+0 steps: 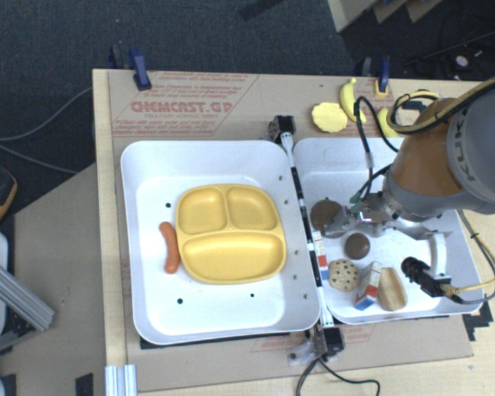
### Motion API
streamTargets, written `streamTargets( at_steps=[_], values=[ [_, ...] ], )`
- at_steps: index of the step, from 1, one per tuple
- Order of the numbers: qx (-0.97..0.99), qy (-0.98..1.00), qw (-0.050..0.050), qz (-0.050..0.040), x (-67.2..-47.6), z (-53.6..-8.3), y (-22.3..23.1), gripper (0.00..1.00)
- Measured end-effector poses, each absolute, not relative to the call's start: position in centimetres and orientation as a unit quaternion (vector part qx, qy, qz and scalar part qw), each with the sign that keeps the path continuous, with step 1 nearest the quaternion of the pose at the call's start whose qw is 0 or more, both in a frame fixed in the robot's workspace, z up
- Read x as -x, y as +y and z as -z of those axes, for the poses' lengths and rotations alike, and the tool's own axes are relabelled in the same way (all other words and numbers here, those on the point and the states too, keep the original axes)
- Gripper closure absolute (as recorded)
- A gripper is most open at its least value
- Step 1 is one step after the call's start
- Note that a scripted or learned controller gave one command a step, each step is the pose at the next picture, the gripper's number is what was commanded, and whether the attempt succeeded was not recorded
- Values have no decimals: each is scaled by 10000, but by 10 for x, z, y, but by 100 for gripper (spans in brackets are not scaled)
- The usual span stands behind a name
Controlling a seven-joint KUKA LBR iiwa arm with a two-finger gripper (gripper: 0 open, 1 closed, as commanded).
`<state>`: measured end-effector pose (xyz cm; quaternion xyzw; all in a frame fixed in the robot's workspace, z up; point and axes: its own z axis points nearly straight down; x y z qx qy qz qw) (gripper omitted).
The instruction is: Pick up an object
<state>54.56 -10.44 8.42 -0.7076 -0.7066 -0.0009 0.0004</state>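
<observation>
Gripper point(356, 219): lowered into the right bin point(445, 308); finger state cannot be told.
Targets: brown disc point(357, 245) just below the gripper, brown round piece point(324, 214) beside it, cookie point(341, 275) nearer the front.
Risk: a miss is judged likely, since the pieces are crowded and could be nudged aside.

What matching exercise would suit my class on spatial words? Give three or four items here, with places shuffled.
Things:
1. hot dog
2. yellow tray
3. cookie
4. banana

Places:
A. right bin's front part
B. middle of left bin
C. on the bench behind the bins
D. left bin, beside the tray's left edge

Pairs: 1-D, 2-B, 3-A, 4-C
</observation>
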Motion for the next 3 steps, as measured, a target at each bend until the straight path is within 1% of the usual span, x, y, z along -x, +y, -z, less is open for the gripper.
streamTargets(
  at_steps=[1,2,3],
  values=[
    [7076,-7066,18,-7,-521,-85,-109,0],
    [7075,-7067,-3,2,-523,-95,-109,100],
    [7037,-7105,-39,52,-560,-191,-41,100]
  ],
)
